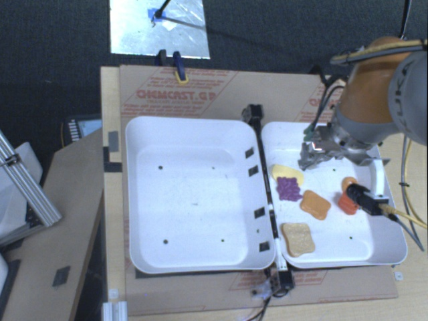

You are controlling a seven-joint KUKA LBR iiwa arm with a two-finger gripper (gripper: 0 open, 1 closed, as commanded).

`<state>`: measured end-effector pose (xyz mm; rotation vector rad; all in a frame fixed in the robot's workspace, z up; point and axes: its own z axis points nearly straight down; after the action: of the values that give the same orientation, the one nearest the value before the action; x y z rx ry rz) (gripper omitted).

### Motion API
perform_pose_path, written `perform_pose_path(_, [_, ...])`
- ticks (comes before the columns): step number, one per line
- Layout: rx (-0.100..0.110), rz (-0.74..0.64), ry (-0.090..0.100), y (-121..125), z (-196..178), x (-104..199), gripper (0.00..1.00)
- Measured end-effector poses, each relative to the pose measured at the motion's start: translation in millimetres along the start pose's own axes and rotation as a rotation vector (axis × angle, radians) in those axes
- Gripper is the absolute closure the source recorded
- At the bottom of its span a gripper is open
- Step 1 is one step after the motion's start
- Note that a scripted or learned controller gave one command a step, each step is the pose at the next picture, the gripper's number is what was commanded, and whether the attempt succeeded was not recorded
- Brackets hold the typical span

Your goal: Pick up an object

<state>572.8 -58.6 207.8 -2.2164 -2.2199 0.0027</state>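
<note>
The right bin (384,246) holds several small toy foods. A pale yellow piece (288,172) lies near its left wall, touching a purple grape bunch (289,189) just below it. An orange piece (315,204) sits at the middle, and a tan slice of toast (298,239) lies near the front left corner. A red-orange item (347,196) rests near the right wall beside a black part. My gripper (309,158) hangs over the back of this bin, just up and right of the yellow piece, with nothing visibly held.
The left bin (134,199) stands beside the right one, with a black-clipped divider (257,172) between them. Cables trail along the right bin's right rim (394,212). Both bins rest on a cardboard sheet (200,89).
</note>
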Motion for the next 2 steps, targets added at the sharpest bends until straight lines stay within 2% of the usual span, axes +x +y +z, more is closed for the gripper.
perform_pose_path(1, [-0.014, -0.009, -0.001, 3, -107, 64, 1.0])
perform_pose_path(2, [-0.007, -0.006, 0.0, -47, -141, 148, 1.0])
